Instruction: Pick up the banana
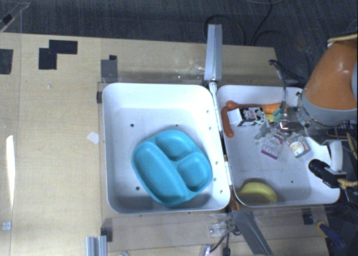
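Banana [258,191] low in the right bin [291,190], close to its front-left corner: short, plump, yellow turning greenish-dark on the top, curved, lying flat and alone. Smooth skin, dull shine.

Both bins shallow, white, hard plastic with rounded corners and small dark holes in the floor. In the left bin [120,137], a turquoise tray [171,166], glossy, rounded, divided in three sections, lying tilted.

At the back of the right bin, a cluster well apart from the banana: orange-brown curved handle [225,119] along the left wall, small black-white box [251,115], orange piece [271,108], clear wrapper [271,147], small jar [297,147].

Gripper [286,124] low over this cluster, grey arm with orange band [334,79] above. Fingers lost among the clutter, so cannot tell how wide the claw stands or whether anything is gripped.

Nothing lying between banana and the open space above.
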Robot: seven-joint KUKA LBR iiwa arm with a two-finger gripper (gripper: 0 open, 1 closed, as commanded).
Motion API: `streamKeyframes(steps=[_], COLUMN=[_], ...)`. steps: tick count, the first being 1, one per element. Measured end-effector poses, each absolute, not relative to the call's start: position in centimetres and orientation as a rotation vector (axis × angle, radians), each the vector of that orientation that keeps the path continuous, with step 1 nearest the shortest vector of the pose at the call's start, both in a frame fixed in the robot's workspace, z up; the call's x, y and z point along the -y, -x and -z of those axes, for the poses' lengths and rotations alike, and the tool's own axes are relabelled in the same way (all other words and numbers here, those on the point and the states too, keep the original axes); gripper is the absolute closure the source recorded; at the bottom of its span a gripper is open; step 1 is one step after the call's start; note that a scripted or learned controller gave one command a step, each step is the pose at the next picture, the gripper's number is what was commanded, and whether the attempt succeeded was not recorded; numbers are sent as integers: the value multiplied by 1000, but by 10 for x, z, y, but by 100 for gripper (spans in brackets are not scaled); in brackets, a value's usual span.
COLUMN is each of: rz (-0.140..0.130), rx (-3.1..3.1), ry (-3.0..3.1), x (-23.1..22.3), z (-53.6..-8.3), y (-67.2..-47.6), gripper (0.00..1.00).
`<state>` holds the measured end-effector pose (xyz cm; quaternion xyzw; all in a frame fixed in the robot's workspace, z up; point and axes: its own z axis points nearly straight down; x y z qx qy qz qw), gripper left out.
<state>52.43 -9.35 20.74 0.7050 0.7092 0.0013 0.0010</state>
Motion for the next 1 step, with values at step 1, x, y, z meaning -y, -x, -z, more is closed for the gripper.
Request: streamKeyframes(steps=[1], rz=[-3], rx=[-2007], ry=[-2416], x=[140], z=[-116], y=[-572], gripper=[0])
